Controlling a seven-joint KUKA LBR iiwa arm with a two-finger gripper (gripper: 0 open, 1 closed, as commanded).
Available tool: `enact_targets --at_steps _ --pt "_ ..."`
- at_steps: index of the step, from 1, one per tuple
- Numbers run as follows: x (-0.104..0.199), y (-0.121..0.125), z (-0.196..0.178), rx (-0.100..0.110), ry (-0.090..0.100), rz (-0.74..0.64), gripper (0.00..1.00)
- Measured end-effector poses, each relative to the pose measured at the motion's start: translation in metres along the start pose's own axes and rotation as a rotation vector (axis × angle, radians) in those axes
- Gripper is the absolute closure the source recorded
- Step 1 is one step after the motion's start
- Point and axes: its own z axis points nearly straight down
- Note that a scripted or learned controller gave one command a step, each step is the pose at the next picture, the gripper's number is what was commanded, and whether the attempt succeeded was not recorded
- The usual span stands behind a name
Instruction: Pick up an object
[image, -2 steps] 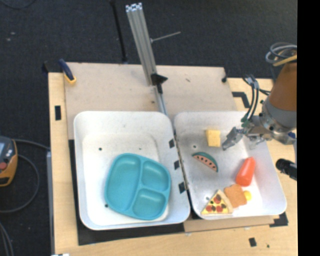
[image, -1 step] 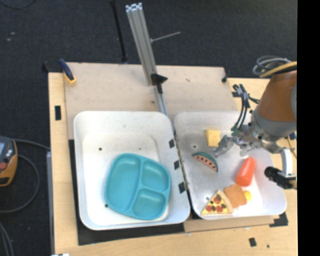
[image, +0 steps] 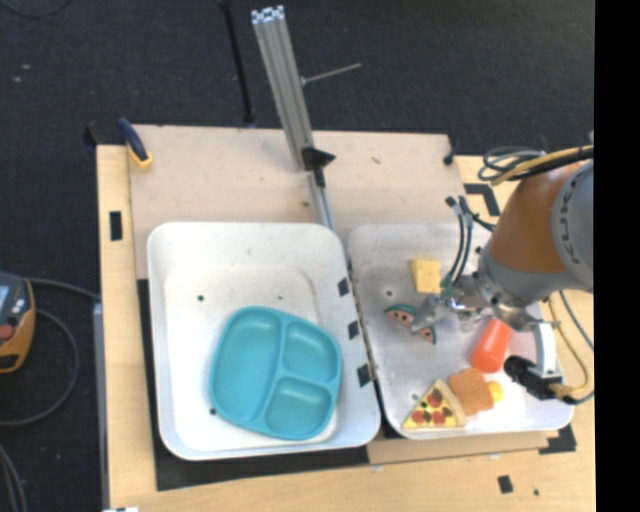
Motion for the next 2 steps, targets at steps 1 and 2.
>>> enact_targets --at_steps 1,2 --pt "-0.002 0.002 -0.015 -0.008 -0.002 0.004 1.0" --pt "-0.002 -0.001 -0.059 -0.009 -0.002 0.001 1.0"
